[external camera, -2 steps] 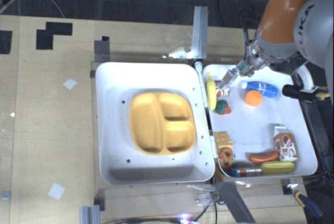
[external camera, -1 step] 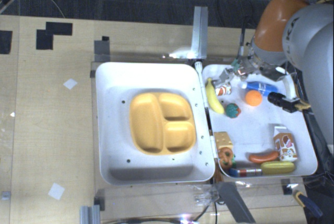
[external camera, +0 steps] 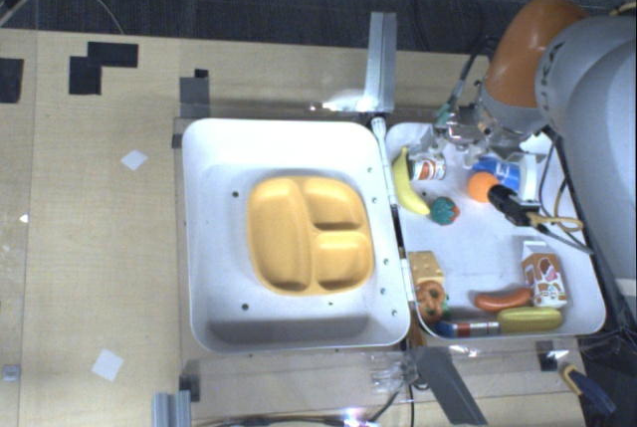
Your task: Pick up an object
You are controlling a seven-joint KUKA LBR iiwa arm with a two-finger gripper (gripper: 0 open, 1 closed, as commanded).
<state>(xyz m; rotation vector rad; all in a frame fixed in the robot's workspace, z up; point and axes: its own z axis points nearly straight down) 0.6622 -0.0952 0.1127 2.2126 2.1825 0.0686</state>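
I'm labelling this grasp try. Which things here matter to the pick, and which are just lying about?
Job in hand:
gripper, low over the right bin
small can beside it
banana

Lying about:
yellow tray in the left bin
sausage
orange ball

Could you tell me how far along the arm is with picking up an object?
Done: the gripper has reached the far end of the right bin, above a small can beside the banana. In hand: nothing visibly; no object shows between its fingers. Left: the grasp and lift. The orange ball, sausage and other items lie in the bin; the yellow tray sits in the left bin.
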